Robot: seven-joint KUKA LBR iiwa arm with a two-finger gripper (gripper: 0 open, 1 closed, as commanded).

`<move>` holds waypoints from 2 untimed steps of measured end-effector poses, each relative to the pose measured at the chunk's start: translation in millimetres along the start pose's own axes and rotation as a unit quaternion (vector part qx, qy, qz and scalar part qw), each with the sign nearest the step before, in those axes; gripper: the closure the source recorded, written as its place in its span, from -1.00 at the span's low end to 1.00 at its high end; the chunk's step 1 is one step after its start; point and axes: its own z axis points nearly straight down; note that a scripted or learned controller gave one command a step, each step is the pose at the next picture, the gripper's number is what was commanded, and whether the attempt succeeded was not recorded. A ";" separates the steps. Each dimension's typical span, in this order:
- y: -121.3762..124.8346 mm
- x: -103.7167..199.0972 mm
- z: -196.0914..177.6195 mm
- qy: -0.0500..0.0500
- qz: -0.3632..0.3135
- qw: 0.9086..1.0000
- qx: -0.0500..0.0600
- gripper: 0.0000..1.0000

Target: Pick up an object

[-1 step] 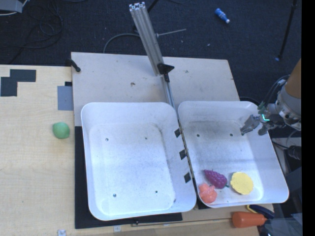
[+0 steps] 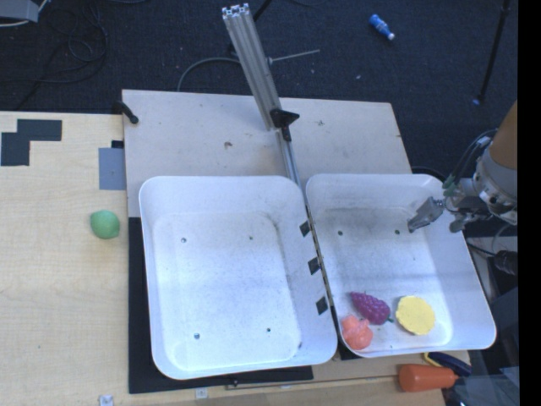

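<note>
pincer (image 2: 435, 212) over right bin's (image 2: 473, 277) far right edge; grip state cannot tell, nothing visibly held. purple (image 2: 370, 307), orange (image 2: 357, 332), yellow (image 2: 416, 315) objects crowd the near edge. risk: descent nudges neighbours or strikes the wall.

Arm (image 2: 507, 155) shows w/ a bit of orange band at the top, pale grey wrist section below it. Gripper (image 2: 435, 212) is darker grey metal, blocky body w/ small black parts. One dark grey finger (image 2: 423, 216) sticks out, slim & tapered. Thin dark cables (image 2: 470, 152) loop beside the wrist.
</note>
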 end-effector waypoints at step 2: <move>-5.5 -1.5 85.7 0.001 0.000 1.000 0.002 -1.00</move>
